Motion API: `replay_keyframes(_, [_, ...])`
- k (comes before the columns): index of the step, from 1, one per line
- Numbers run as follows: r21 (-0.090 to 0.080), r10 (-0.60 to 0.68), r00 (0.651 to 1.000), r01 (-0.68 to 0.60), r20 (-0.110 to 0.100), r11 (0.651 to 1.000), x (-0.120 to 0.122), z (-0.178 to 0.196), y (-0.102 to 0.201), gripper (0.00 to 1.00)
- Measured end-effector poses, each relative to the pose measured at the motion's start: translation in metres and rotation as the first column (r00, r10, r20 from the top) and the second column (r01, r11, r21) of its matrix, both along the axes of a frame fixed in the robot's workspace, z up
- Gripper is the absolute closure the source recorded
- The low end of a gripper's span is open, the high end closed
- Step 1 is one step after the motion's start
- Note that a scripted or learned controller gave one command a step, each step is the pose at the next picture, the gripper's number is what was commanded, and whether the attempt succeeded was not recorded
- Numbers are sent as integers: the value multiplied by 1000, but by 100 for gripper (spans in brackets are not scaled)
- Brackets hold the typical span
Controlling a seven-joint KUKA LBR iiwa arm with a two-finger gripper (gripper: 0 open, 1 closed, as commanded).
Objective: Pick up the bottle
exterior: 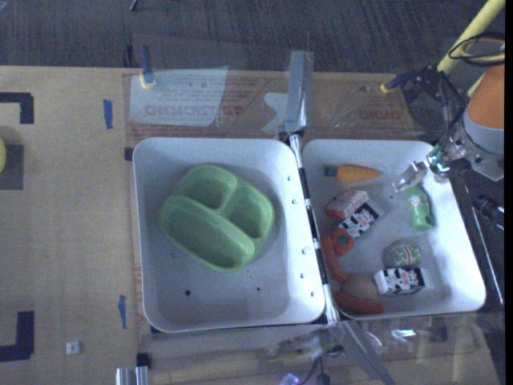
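Observation:
The bottle (pixel 420 209) is small and green with a pale cap end, and it lies on its side near the right wall of the right bin (pixel 465 295). My gripper (pixel 410 176) hangs just above and to the left of the bottle's upper end, at the bin's back right. Its two silver fingers stand open, and nothing shows between them. The bottle rests on the bin floor, apart from the fingers.
The right bin also holds an orange carrot (pixel 357 172), a pink carton (pixel 346 203), two cow-patterned cartons (pixel 399 280), a green can (pixel 403 253) and red sausages (pixel 358 302). A green divided plate (pixel 216 215) lies in the left bin (pixel 152 295).

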State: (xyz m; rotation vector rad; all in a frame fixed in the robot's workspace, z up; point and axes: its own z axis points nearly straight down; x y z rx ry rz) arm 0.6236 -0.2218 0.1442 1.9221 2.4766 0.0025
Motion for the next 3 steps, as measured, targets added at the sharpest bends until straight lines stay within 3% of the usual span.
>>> replay_keyframes(1, [12, 19, 1000, -19, -1, 1000, -7, -58, 9, 0])
replay_keyframes(2, [5, 19, 1000, -19, 3, 1000, -6, -46, 6, 100])
replay_keyframes(3, [-1, 259, 966, -259, -1, 966, 45, -57, 18, 100])
